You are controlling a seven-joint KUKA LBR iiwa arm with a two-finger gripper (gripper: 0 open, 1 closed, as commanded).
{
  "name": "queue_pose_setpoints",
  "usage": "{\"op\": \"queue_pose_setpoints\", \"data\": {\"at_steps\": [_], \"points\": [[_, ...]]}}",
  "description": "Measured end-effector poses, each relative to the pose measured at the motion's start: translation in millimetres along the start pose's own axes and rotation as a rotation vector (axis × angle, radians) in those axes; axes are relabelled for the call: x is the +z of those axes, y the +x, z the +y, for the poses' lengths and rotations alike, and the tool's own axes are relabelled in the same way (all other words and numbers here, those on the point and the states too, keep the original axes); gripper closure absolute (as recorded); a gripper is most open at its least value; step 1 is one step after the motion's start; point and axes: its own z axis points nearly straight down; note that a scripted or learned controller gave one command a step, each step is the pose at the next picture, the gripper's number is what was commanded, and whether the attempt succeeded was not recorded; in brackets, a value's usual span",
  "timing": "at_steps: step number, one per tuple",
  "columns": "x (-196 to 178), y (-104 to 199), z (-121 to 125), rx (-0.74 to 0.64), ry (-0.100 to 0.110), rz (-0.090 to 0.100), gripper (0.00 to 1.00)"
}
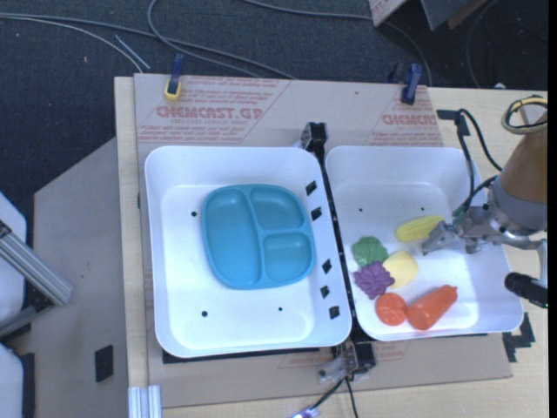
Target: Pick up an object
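Several toy foods lie in the right bin (392, 168): a long yellow piece (419, 228), a green broccoli-like piece (369, 251), a pale yellow lemon (402, 267), a purple grape cluster (373, 279), a red tomato (391, 308) and an orange carrot (432, 306). My gripper (439, 239) reaches in from the right, low over the bin. Its tip sits just right of the long yellow piece and slightly below it, very close to it. No object visibly sits inside the gripper.
The left bin (174, 312) holds a blue divided plate (258, 234). A black divider with clips (326, 233) runs between the bins. Cables (470, 146) hang over the right bin's far right corner. The arm's grey wrist (522, 207) overhangs the right rim.
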Motion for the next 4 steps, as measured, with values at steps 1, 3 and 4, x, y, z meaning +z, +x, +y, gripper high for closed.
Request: {"op": "queue_pose_setpoints", "data": {"at_steps": [1, 3, 4], "points": [[11, 2, 1, -0.002, -0.002, 0.001, 0.00], [-44, 2, 5, -0.001, -0.010, -0.005, 1.00], [-104, -4, -1, 0.000, -0.012, -0.006, 1.00]]}}
